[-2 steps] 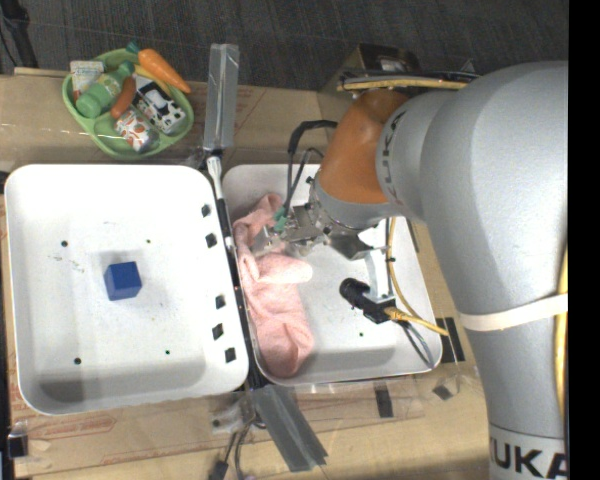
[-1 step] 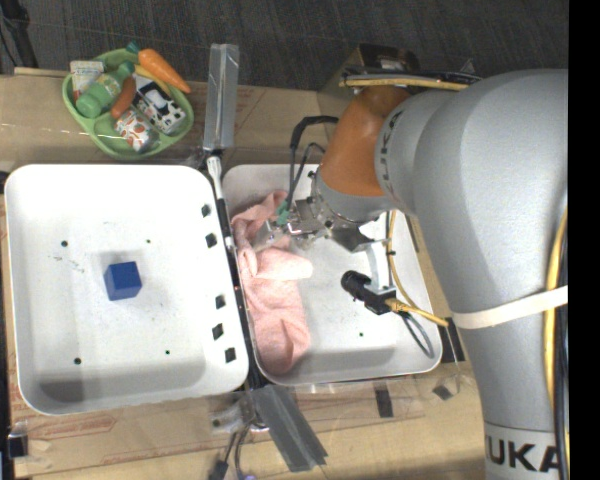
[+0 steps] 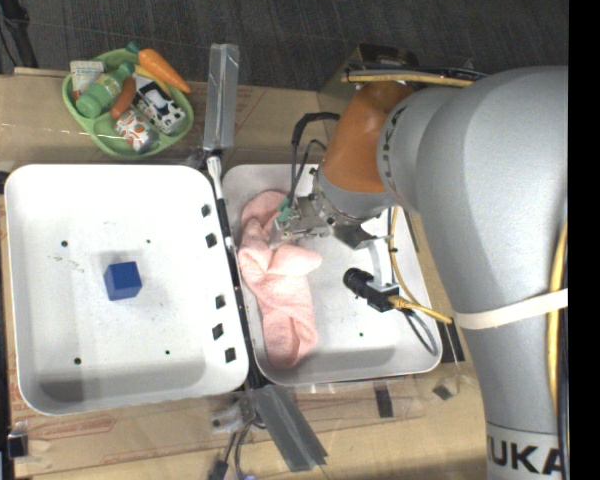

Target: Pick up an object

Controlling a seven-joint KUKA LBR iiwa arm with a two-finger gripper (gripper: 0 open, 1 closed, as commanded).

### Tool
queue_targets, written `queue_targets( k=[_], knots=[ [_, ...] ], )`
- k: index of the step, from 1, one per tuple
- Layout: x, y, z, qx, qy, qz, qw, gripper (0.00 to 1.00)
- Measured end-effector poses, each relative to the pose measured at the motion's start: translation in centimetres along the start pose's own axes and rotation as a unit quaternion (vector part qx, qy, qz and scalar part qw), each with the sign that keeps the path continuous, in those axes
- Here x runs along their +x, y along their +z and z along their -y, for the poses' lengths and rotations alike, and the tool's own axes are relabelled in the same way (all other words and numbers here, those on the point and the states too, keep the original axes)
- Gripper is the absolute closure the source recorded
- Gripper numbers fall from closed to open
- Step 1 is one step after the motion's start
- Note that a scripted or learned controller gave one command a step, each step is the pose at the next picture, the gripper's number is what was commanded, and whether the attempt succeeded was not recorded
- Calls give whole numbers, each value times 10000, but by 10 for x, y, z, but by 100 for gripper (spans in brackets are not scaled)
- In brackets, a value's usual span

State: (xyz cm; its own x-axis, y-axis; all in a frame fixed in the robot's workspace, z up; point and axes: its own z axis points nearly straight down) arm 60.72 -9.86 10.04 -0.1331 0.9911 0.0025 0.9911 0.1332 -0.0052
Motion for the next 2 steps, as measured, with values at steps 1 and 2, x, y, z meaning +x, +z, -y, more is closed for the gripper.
queue_targets(
  k=[1,2],
  knots=[
    [49,-91,-56,-17,-1517,17,9884,100],
    [63,-90,-58,-4,-1566,14,9877,100]
  ],
)
